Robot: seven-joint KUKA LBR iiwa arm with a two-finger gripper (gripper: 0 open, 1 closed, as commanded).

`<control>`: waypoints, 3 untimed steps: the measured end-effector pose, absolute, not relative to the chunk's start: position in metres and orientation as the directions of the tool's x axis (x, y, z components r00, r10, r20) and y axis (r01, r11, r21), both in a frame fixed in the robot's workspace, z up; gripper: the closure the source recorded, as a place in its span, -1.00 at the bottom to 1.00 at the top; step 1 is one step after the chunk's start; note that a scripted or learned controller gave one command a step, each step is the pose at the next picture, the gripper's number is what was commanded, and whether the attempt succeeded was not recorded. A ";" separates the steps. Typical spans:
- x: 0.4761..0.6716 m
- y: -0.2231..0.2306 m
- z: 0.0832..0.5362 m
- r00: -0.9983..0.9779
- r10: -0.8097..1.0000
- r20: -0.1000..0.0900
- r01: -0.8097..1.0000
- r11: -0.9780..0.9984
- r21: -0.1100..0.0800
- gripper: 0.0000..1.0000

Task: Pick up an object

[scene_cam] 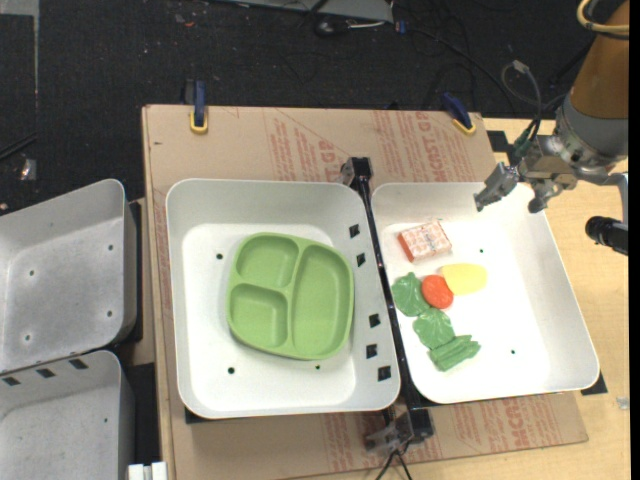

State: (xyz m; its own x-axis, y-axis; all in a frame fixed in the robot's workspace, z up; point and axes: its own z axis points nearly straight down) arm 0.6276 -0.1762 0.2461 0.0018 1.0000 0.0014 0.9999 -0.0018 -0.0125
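The bench carries a sheet of brown cardboard [270, 143] printed with faint red lettering; the lettering is too faint to read. Two clips, one at the upper left [199, 108] and one at the upper right [459, 113], hold its far edge.

Two shallow white bins of smooth, matte plastic with rounded corners sit side by side on the cardboard. The left bin [200, 218] holds a light green plate [292, 294], oval, smooth and divided into three compartments.

The right bin [540, 298] holds a cluster of small items near its left wall:
- a pink and white rectangular packet [424, 240] with a printed pattern, text not legible;
- a yellow rounded piece [465, 278], smooth;
- an orange-red rounded piece [437, 291], touching the yellow one;
- a green leafy piece [408, 293] just left of the orange-red one;
- a green ridged piece [446, 343] nearest the camera.

The pincer [515, 193] hangs over the far right corner of the right bin, below the grey wrist and orange band. Its two dark fingers stand spread apart, released, with nothing between them. All items lie well apart from it, to its lower left; the packet is closest.
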 end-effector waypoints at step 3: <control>0.624 -0.183 0.133 0.002 1.000 0.001 1.000 -0.002 -0.006 -1.00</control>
State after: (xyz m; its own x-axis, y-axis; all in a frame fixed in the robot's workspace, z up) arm 0.6237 -0.1828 0.1326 0.0018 1.0000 0.0007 1.0000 -0.0018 -0.0060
